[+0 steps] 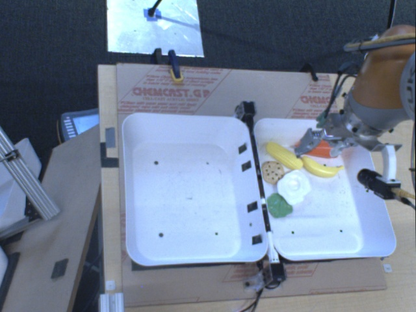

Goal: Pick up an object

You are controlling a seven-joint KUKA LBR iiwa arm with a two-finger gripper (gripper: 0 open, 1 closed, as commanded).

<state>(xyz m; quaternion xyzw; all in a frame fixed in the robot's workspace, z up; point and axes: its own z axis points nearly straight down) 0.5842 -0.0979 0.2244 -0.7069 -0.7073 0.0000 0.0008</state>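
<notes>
Bananas (pixel 285 155) are lying in the right bin (pixel 338 239), just left of my gripper (pixel 311 142), long axes slanting down-right; I am hovering there, and its grip state I cannot tell.

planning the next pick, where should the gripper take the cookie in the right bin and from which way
Probably straight from above, fingers closing across the cookie's round rim. It lies flat on the right bin floor, so no side offers a face to pinch. Set the closing line so one finger drops into the bare gap toward the bin's left wall, since a yellow banana-like piece sits close at its upper right and the white piece at lower right.
</notes>
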